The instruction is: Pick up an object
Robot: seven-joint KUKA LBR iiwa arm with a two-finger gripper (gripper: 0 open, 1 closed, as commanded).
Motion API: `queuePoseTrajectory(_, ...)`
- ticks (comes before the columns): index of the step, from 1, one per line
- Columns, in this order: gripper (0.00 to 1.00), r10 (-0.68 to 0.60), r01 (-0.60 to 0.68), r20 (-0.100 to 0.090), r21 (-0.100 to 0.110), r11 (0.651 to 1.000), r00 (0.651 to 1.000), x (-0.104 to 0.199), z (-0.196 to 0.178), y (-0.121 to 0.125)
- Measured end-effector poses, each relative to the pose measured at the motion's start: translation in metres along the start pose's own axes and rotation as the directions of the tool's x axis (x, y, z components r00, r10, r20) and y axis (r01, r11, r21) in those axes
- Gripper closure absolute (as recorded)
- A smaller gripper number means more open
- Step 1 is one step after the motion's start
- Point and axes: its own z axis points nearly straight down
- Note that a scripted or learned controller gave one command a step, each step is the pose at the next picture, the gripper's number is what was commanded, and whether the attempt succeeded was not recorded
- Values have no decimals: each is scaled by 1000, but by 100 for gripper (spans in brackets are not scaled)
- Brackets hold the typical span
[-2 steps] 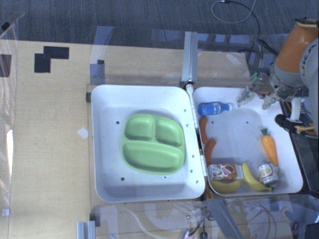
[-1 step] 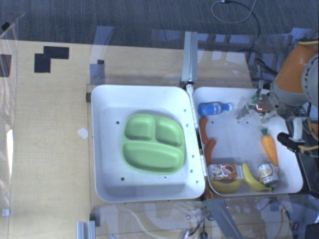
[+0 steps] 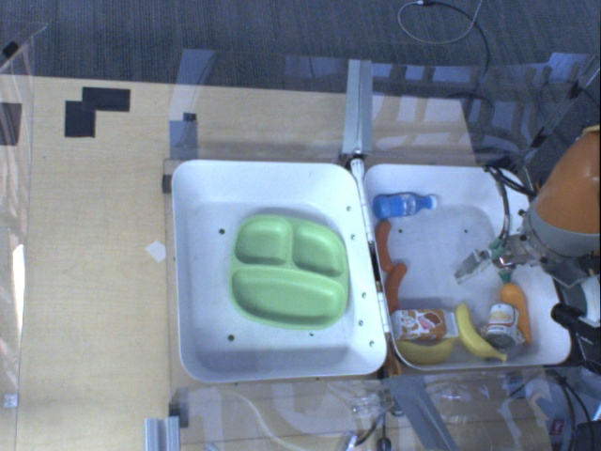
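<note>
The gripper [image 3: 484,259] hangs low over the right bin [image 3: 441,181], near its right wall; its metal fingers stand spread apart, with nothing between them. Objects to pick lie close by: a carrot [image 3: 516,306] and a small can [image 3: 501,324] just below it, a banana [image 3: 476,334] by the bottom edge, a blue bottle [image 3: 402,204] near the top left corner. The can is smooth and round — it may slip or roll. The crowded corner could block one finger. The left bin [image 3: 188,252] carries a glossy green divided plate [image 3: 287,271].
</note>
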Motion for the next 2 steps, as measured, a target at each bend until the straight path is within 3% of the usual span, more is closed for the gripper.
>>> queuePoseTrajectory(1, 100, -3, 3, 1, -7, 1000, 1000, 1, -12, 4)
queuePoseTrajectory(2, 100, 208, -208, -1, 4, 978, 978, 29, -139, -48)
